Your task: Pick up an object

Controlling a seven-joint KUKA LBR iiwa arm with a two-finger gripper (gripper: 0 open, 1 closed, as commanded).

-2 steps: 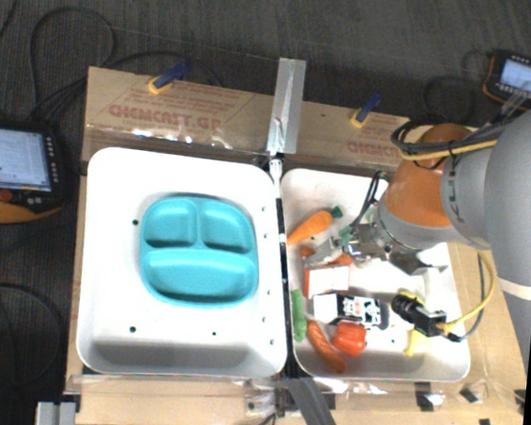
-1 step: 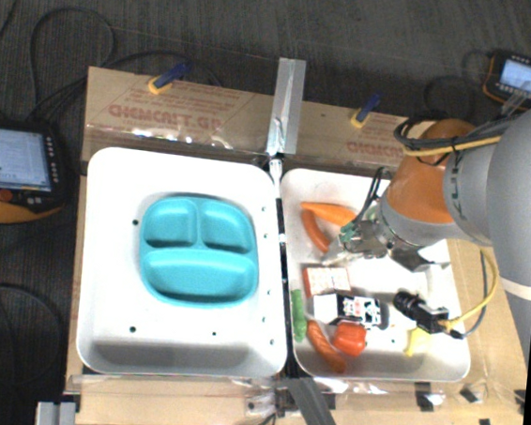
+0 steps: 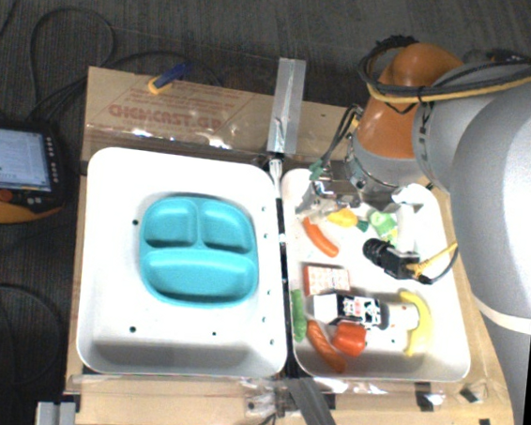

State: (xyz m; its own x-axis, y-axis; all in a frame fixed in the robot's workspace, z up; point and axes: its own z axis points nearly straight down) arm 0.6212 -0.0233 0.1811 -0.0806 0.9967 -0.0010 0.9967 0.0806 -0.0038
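The orange toy carrot (image 3: 320, 236) lies in the upper left part of the right bin (image 3: 446, 363), slanted from ten o'clock down to four o'clock. I take it as the likeliest object for this try, because the end effector (image 3: 318, 193) hangs at its twelve o'clock, close to it. From this slanted view they do not seem to touch. Whether the end effector is open or closed I cannot tell, as metal parts and cables crowd it, and nothing can be seen gripped in it. Just beside the carrot at two o'clock sits a small yellow piece (image 3: 342, 219), with a green piece (image 3: 383, 225) further out toward three o'clock. Toward six o'clock lie a red-and-white box (image 3: 325, 279) and what looks like a black-and-white bottle (image 3: 361, 310). A banana (image 3: 416, 324) lies at the bottle's three o'clock and a red pepper (image 3: 349, 338) at its six. At the carrot's nine o'clock, across the divider, the left bin (image 3: 107, 327) holds a blue divided plate (image 3: 200, 247). I judge the step in hand to be the approach, with no grasp made and nothing lifted. The next move calls for centring over the carrot's middle and turning across its long axis. The descent should avoid nudging the yellow piece, and then come a firm close and a straight lift.
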